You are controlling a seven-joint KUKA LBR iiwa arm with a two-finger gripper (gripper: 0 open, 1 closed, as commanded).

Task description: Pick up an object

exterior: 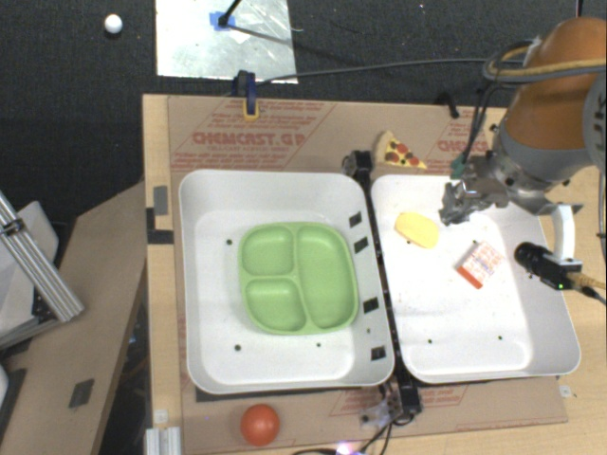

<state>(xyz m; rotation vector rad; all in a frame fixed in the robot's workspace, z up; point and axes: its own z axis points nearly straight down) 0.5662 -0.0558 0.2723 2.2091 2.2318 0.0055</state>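
The bench (313, 131) carried two shallow white bins side by side, meeting along a shared middle wall. The left bin (213, 216) held a green divided plate (297, 278) with three compartments, lying flat near the bin's centre.

The right bin (474, 339) held two loose items. A rounded yellow object (417, 229) lay in the far-left quarter, close to the middle wall. A small red-and-white packet (479, 263) lay nearer the bin's centre, to the right of the yellow object and apart from it. The near half of this bin's floor was bare.

The arm (550, 102) reached in over the far-right corner of the right bin. The gripper (453, 207) hung over the far part of that bin, just beside the yellow object on its right and farther back than the packet. Whether it touched the yellow object could not be determined. Whether the gripper was open or closed could not be determined from this view, and no item could be confirmed as held.

On the bench outside the bins, a toy pizza slice (400, 152) lay just beyond the far-left corner of the right bin. An orange-red ball (259, 424) sat at the bench's near edge, in front of the left bin. A blue clamp (247, 93) gripped the bench's far edge.
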